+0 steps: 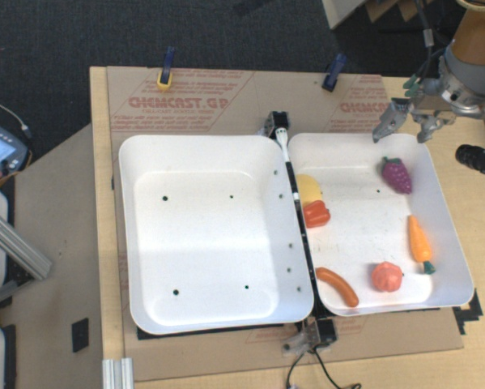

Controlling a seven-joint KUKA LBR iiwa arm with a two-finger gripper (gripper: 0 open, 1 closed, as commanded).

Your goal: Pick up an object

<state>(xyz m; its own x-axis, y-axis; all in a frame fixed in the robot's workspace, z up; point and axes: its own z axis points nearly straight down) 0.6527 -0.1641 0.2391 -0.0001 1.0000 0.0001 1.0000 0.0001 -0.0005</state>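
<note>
My gripper [406,128] hangs over the far edge of the right bin [363,217], its two fingers spread apart with nothing between them. Just below and to its front lies a purple bunch of grapes [396,175]. An orange carrot [419,242] lies along the bin's right side. A pink strawberry [387,276] and an orange-red sausage [338,287] rest near the front wall. Against the bin's left wall sit a yellow piece [308,188] and a red pepper [316,214], touching each other.
The left bin [206,233] stands beside the right one, joined along a black divider strip [293,209]. Both rest on a cardboard sheet [226,96] held by a yellow clamp [166,73] and a blue clamp [333,71] at the back.
</note>
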